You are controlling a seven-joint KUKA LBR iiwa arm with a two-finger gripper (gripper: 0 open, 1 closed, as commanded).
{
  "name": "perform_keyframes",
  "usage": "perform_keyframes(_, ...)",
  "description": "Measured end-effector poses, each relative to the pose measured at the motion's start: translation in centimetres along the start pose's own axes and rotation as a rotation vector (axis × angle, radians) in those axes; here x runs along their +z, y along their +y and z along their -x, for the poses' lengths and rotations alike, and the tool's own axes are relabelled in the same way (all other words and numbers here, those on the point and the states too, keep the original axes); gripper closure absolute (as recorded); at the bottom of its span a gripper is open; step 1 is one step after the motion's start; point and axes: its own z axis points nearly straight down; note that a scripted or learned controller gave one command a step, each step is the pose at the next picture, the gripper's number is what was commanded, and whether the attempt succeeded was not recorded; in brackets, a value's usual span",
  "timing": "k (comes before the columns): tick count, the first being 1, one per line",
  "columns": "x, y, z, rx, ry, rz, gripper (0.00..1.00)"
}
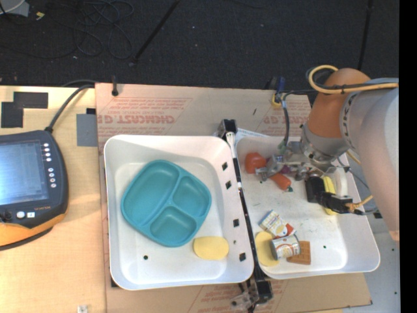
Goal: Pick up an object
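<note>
My gripper (279, 171) is low in the right bin (355, 253), near its back left corner. A red rounded object (254, 161) lies just left of it. A small orange-red piece (283, 182) sits directly beneath and in front of it, touching or very close; whether it is held is hidden. Nearer the front of this bin lie a small printed carton (276, 224), a second carton (285, 246), a brown cracker-like piece (301, 253) and a pale yellow disc (263, 248).
The left bin (124, 253) holds a teal divided plate (167, 202) and a yellow oval object (210, 247) at its front right. A dividing rim (236, 194) separates the bins. A tablet-like controller (26, 178) lies on the bench at far left.
</note>
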Motion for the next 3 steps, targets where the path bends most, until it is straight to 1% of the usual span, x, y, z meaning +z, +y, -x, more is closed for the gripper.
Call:
perform_keyframes(1, -0.8, -0.1, 0.0, -0.001, 0.0, -0.002, 1.0)
perform_keyframes(2, -5.1, -5.1, -4.7, 0.0, 0.001, 0.006, 1.0)
perform_keyframes(3, -10.3, -8.0, -11.0, -0.002, 0.001, 0.01, 1.0)
